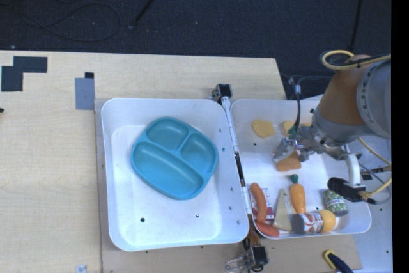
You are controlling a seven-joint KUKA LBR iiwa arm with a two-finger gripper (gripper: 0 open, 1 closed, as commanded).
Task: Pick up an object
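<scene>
Over right bin [364,220], my end effector [289,151] hangs low above tan food piece [288,163]; cannot tell finger state or contact. Judgement: centre on piece, descend straight, avoid yellow piece [262,128]. Right bin also holds carrot [297,196], sausage [258,200], bottle [314,222]. Left bin [121,227]: 1 blue divided plate [174,156].

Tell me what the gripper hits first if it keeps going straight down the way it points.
Probably the orange-brown food piece lying right under the gripper in the right bin. Depth is hard to judge from this slanted view.
</scene>
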